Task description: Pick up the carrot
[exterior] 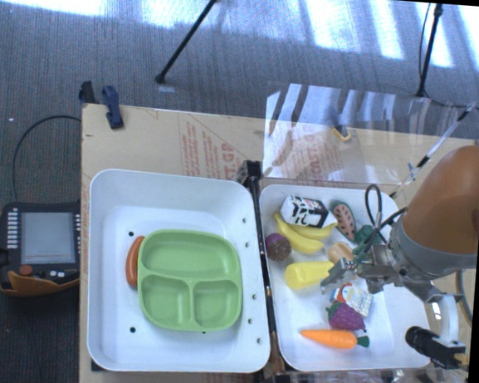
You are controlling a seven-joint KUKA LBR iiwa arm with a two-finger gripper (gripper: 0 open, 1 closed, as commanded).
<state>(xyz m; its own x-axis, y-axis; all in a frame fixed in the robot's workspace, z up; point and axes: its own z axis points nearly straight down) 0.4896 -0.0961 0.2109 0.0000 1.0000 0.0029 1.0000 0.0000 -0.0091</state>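
The carrot [331, 339], orange with a green stub at its right end, lies flat near the front of the right bin [393, 338]. My gripper [351, 271] hangs over the middle of that bin, above and behind the carrot and apart from it. It is just over a purple bunch of grapes [345, 316] and a small white packet [357, 299]. The grey arm with its orange band [445, 204] covers the bin's right side.
The right bin also holds a milk carton [304, 210], a banana [301, 234], a watermelon slice [344, 218], a dark round fruit [278, 247] and a yellow piece [307, 274]. In the left bin [113, 209] are a green divided plate [190, 278] and a hot dog [133, 261].
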